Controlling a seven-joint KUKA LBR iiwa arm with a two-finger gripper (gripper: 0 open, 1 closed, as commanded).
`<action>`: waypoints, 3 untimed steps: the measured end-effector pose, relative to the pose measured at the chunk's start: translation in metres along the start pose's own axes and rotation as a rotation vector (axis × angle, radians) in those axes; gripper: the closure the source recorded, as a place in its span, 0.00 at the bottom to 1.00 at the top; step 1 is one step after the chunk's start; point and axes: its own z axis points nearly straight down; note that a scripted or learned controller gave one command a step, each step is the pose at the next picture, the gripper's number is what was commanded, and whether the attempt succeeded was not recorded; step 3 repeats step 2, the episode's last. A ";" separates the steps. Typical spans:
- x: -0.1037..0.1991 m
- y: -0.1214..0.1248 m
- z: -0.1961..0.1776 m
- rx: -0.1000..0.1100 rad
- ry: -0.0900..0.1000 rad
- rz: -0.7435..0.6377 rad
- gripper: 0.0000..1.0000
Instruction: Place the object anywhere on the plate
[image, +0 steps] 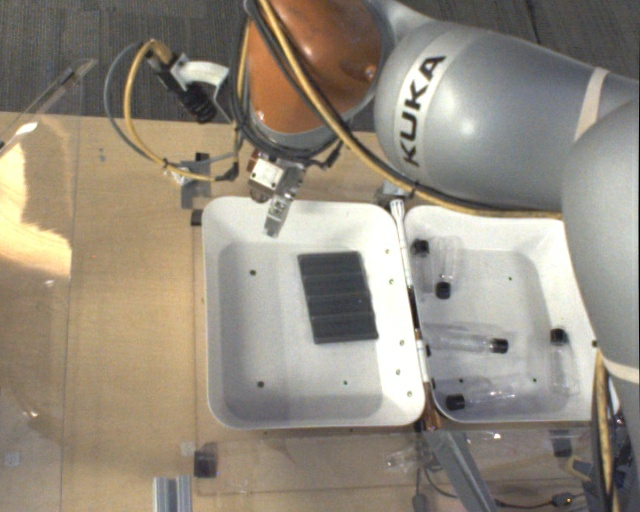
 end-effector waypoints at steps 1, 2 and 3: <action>-0.001 0.001 0.133 -0.003 -0.003 0.155 1.00; 0.000 0.000 0.047 -0.002 -0.002 -0.201 1.00; 0.000 0.000 0.047 -0.002 -0.002 -0.201 1.00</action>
